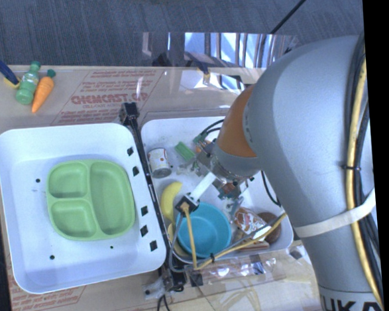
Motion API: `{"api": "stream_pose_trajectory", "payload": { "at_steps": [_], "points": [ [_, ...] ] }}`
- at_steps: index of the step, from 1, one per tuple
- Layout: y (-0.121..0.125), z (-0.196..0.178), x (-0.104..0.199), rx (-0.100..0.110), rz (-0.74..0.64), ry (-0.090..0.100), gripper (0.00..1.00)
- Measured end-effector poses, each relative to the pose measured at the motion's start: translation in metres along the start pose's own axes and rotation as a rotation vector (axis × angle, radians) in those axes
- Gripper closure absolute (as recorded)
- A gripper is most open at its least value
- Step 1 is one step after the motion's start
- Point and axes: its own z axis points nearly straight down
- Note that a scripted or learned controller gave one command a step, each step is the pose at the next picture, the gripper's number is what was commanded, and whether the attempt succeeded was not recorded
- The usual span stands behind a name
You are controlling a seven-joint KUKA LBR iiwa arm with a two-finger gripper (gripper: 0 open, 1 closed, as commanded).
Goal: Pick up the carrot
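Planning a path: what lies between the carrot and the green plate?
In the camera view, only bench, the left bin's rim and bare bin floor separate carrot and green divided plate.

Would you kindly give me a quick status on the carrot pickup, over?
Claw low over right bin, beside blue bowl. Carrot outside both bins, view's top left, beside green bottle. Nothing covers it.
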Motion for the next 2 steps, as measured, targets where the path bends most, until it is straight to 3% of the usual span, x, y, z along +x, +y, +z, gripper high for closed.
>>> {"api": "stream_pose_trajectory", "payload": {
  "at_steps": [1,2],
  "points": [
    [-0.038,-0.086,-0.035,0.003,0.295,-0.004,0.00],
    [0.015,-0.045,-0.010,0.006,0.280,-0.004,0.00]
  ]
}}
